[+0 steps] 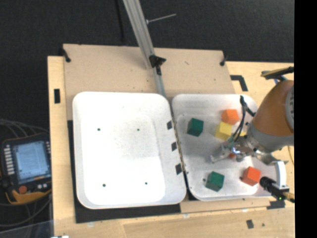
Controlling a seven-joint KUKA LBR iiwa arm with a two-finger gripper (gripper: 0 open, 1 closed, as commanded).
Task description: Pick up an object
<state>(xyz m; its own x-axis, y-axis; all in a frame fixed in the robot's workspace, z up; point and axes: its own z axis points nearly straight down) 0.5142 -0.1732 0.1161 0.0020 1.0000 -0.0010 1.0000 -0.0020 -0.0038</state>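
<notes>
Table (143, 68): pale wooden surface carrying both bins.
Right shallow white plastic bin (198, 103): gathers the cubes within the arm's reach.
End effector (231, 152): low among the cubes; grip state cannot be told.
Yellow cube (224, 130): nearest candidate, just beside the end effector.

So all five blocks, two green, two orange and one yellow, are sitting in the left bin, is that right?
Not quite: the camera view shows them in the right bin, not the left. The count and colours hold: two green blocks, two orange blocks and one yellow block.
</notes>
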